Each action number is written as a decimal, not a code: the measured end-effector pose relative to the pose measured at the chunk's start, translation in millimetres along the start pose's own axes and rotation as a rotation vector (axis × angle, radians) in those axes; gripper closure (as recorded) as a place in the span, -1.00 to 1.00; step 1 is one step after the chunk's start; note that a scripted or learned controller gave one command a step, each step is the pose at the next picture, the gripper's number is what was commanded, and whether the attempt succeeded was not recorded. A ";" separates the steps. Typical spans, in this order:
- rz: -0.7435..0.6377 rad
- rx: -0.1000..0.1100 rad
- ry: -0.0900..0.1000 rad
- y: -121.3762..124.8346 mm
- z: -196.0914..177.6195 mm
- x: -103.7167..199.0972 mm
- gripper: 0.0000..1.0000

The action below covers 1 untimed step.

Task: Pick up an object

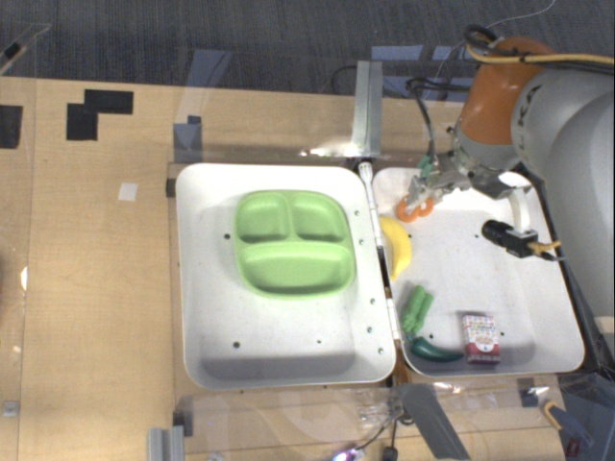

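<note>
Nearest me, a small box [480, 337] and a green vegetable [417, 310] lie at the front of the right bin [538, 296], with a banana [397, 243] behind them. My gripper [423, 195] is right over an orange piece [414, 211] at the bin's far left corner. Whether it is spread or pinching, I cannot tell.

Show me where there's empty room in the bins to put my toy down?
Left bin: the bare floor in front of the green divided plate. Right bin: the middle, between the banana and the small red box. Crowded along that bin's left side: banana, green vegetables, and the pincer by an orange piece.
</note>
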State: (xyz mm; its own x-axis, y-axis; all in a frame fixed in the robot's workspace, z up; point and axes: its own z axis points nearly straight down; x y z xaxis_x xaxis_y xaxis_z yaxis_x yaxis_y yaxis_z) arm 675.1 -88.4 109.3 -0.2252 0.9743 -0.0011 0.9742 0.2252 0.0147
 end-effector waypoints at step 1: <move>-0.122 0.007 0.000 9.5 -78.2 56.8 1.00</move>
